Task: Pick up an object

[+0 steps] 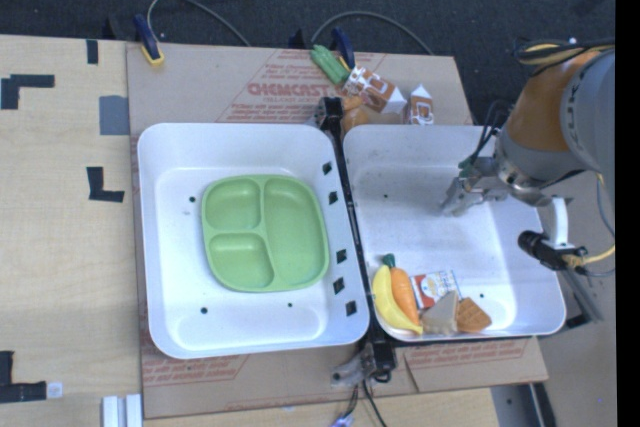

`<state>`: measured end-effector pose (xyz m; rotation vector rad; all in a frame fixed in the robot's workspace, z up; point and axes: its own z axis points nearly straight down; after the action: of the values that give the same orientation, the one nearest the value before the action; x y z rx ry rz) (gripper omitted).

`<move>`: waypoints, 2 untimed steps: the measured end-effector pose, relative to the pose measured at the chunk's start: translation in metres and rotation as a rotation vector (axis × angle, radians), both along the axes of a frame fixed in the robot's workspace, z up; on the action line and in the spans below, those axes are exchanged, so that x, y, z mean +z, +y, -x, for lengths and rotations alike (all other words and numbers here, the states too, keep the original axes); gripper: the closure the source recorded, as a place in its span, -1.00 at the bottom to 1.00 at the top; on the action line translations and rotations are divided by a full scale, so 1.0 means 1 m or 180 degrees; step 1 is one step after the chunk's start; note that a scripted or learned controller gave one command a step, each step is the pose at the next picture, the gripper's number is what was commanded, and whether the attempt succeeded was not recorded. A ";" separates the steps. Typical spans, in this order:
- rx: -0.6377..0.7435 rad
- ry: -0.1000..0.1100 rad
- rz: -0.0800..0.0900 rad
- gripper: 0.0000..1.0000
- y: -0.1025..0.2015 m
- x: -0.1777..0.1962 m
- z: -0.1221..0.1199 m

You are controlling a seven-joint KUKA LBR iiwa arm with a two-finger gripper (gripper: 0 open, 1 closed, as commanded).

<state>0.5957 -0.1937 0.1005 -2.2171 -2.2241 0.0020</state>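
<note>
The grey KUKA arm (590, 105) reaches in from the right side of the camera view, its broad orange band (545, 110) sitting just above the wrist. Below the band the grey wrist section (530, 165) angles down and to the left, ending in the metallic two-finger gripper (462, 198). The fingertips point down and left, the lowest part of the arm, with the wrist up and to their right. A black cable (492, 130) loops along the wrist just above the fingers. Nothing visible sits between the fingertips.
</note>
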 end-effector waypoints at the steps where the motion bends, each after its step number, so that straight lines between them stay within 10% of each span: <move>1: -0.0003 -0.0011 0.0001 1.00 0.044 0.082 -0.038; 2: -0.0001 -0.0003 -0.0002 1.00 0.107 0.085 -0.073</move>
<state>0.6684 -0.0872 0.1852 -2.2174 -2.2240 0.0004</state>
